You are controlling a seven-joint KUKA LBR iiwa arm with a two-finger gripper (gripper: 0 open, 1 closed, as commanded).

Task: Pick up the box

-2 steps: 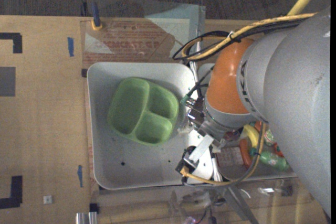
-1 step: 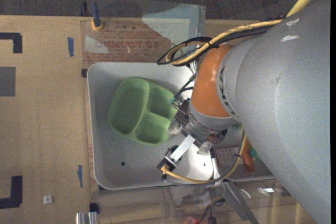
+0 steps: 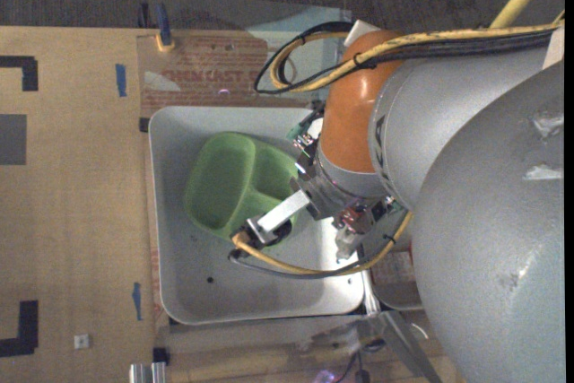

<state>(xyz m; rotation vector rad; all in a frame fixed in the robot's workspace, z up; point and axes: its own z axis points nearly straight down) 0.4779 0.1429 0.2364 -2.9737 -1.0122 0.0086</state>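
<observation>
The white bin (image 3: 242, 291) holds a green two-part plastic dish (image 3: 226, 184) in its upper left part. My gripper (image 3: 346, 239) hangs low over the bin's right side, just right of the dish, and the wrist hides most of it. A small corner of a printed green and white thing (image 3: 303, 132), perhaps the box, peeks out from under the orange wrist band at the bin's top right. I cannot tell whether anything is held.
The grey arm covers the bin's right side and everything to the right of it. A brown cardboard sheet (image 3: 202, 72) lies beyond the bin's far rim. The wooden bench (image 3: 72, 193) stretches to the left. The bin floor shows bare along its front.
</observation>
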